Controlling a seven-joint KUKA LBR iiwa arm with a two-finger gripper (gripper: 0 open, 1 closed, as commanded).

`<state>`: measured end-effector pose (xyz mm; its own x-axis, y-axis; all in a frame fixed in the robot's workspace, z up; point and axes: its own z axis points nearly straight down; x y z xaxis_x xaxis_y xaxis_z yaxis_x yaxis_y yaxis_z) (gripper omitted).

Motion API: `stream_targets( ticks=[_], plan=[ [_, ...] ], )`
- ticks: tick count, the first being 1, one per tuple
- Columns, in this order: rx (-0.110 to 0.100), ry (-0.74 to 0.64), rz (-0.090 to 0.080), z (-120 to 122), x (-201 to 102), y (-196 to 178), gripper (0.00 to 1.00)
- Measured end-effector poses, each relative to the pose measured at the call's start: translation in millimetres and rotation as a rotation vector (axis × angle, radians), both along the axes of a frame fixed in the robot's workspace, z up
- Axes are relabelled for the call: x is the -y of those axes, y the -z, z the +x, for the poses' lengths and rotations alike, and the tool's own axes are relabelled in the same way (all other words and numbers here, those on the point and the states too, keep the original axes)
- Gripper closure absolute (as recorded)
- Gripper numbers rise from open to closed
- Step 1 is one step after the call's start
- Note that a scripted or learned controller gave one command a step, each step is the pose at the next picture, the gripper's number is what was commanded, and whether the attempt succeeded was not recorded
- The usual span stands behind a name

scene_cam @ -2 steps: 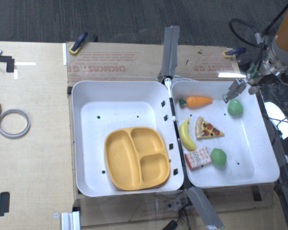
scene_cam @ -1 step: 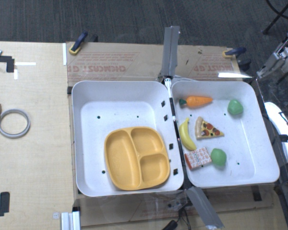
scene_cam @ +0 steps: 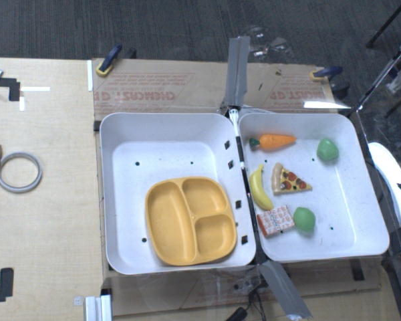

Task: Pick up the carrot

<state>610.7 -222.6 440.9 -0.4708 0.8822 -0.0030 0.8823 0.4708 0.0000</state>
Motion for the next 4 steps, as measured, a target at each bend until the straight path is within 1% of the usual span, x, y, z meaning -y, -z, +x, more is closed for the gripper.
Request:
stream_targets(
  ticks=[1, 2, 3, 4],
  plan=[
    [0.001, -0.279, 0.0, -49, 0, -2, 0.0],
    [-0.002, -0.141, 0.002, -69, -40, 0, 0.0],
    [-0.001, -0.434, 0.001, -120, -50, -1, 0.0],
    [-0.001, -0.663, 0.0, -131, -30, -1, 0.0]
  ],
)
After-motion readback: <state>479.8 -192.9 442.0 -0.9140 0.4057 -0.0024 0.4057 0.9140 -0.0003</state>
